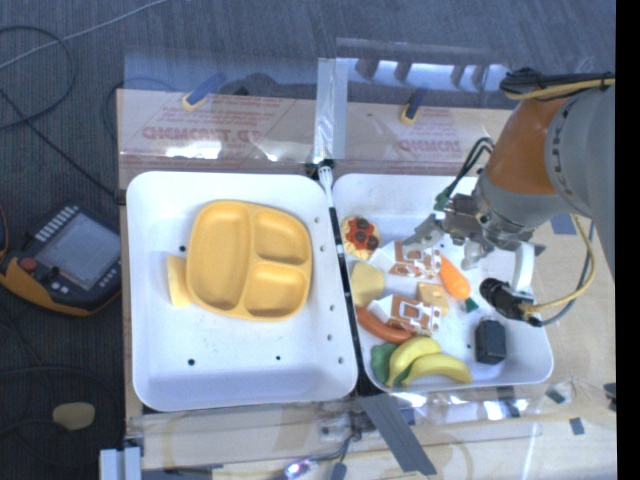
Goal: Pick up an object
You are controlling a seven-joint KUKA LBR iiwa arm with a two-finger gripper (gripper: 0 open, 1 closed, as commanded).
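Observation:
The right bin (520,368) holds several toy foods: a pizza slice (360,234), two red-and-white waffle pieces (414,260) (416,313), an orange carrot (455,278), a pale yellow wedge (366,283), a red sausage (380,325), a green pepper (383,358) and yellow bananas (432,361). My gripper (452,236) hangs over the upper middle of this bin, just above the carrot and the upper waffle piece. Nothing is visibly held in it.
The left bin (230,378) holds a yellow divided plate (248,259) with a pale yellow piece (177,279) beside its left rim. A black block (490,340) lies at the right bin's lower right. The arm's cable (545,308) loops above that corner.

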